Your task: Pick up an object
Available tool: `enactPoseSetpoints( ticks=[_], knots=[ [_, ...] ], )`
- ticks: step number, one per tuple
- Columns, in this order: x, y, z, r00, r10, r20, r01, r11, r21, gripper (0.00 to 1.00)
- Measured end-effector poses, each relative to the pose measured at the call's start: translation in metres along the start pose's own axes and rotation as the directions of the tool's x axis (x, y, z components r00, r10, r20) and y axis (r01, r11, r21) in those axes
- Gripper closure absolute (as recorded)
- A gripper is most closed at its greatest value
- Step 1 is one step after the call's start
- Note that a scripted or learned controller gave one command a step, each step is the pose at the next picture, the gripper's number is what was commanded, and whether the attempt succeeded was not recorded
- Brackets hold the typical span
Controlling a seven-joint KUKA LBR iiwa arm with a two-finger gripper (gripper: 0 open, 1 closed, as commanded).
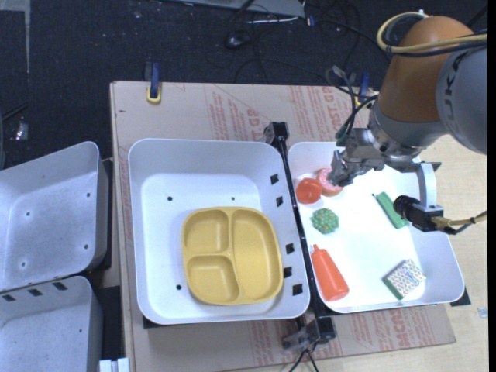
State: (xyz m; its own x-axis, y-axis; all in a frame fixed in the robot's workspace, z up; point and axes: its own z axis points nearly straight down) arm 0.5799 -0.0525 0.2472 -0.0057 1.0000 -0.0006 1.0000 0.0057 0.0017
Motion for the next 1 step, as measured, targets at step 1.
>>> enactPoseSetpoints(
  ticks=[1],
  knots=[
    [0.0455,0.0213,-0.0048,1.000,-0.001,-0.001,0.001,1.000,-0.001,1.00]
  ],
)
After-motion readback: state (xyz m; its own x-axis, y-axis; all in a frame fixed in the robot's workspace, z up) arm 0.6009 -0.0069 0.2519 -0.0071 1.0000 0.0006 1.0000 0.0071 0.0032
